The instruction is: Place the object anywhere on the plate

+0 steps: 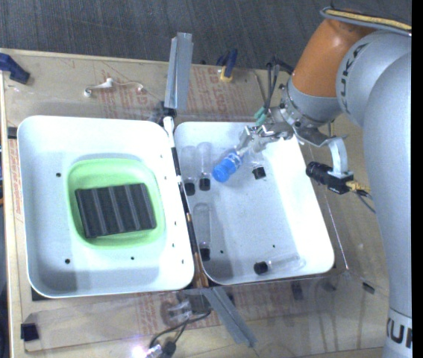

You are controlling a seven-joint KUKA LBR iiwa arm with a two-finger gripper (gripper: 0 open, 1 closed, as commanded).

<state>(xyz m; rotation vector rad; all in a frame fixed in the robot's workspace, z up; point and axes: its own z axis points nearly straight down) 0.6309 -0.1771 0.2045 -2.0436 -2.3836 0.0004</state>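
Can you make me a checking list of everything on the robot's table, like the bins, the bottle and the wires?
Surface: wooden bench bearing two white bins, left bin and right bin.
Job's things: green plate in the left bin, with a dark ribbed block on it; clear bottle with blue cap between the gripper's fingers, above the right bin.
Clutter: small clear tubes with black caps in the right bin.
Grippers: gripper shut on the bottle.
Cables: wires at the bench's front edge.
Surroundings: blue clamps, dark carpet.

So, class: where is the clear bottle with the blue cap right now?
The bottle is at the upper part of the right bin, at the gripper tips, far from the green plate in the left bin.
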